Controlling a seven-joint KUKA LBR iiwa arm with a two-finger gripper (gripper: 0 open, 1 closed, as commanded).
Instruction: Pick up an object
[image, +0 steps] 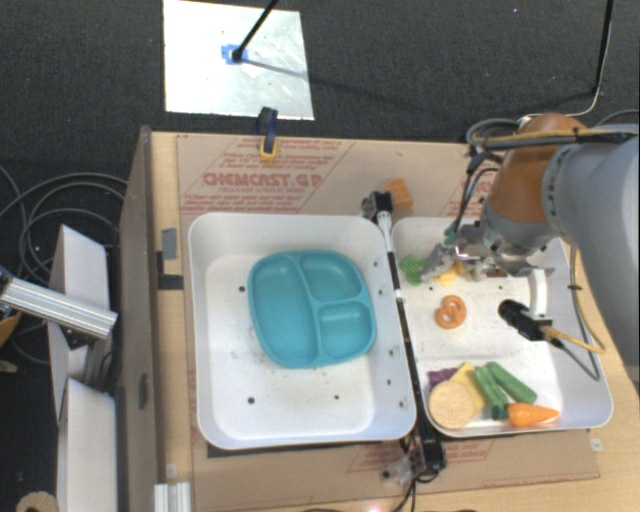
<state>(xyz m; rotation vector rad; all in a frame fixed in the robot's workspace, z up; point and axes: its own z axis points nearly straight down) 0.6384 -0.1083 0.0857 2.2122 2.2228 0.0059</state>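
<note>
My gripper (442, 262) is low over the back left part of the right bin (580, 372), with the grey arm reaching in from the right. A small yellow piece (447, 278) lies right under it, and a green piece (411, 268) sits just to its left by the bin wall. I cannot make out anything held between the fingers. An orange pretzel-shaped toy (451, 312) lies a little nearer the front. At the bin's front lie a round tan disc (452, 404), a purple piece (441, 377), green bean pods (497, 385) and an orange carrot (530, 413).
The left bin (225, 400) holds a teal divided plate (310, 307). A black divider rail (398, 300) runs between the two bins. A small orange block (400, 192) sits on the cardboard behind the bins.
</note>
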